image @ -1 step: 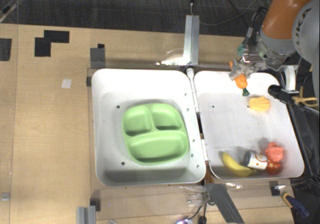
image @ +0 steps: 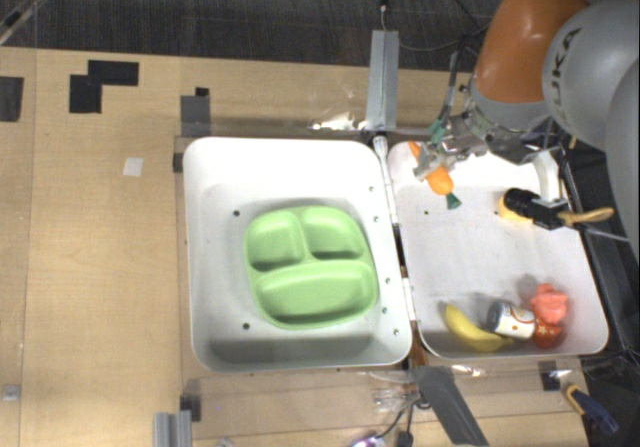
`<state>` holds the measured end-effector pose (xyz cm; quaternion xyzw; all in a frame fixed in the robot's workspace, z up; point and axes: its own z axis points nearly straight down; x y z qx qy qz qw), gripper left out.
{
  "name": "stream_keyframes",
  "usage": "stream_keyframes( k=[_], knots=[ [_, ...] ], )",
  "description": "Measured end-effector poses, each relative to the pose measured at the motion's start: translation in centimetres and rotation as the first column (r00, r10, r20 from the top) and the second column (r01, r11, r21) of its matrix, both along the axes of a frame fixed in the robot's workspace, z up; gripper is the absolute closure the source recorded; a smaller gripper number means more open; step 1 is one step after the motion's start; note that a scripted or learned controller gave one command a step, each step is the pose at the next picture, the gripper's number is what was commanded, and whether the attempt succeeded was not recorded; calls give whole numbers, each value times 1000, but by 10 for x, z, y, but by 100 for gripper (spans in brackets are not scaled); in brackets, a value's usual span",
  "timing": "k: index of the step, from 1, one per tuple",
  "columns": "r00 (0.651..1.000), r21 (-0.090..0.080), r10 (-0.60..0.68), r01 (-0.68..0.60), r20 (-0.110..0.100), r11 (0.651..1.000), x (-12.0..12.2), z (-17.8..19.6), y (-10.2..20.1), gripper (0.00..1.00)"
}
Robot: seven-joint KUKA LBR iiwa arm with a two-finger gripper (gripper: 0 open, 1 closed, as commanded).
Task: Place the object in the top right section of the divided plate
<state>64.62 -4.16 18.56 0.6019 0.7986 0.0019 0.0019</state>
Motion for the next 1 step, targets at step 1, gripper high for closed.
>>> stream_keyframes(
  k=[1],
  knots=[
    [1000, 1, -15, 15, 0, 1000, -41, 0, 56, 100]
  ],
)
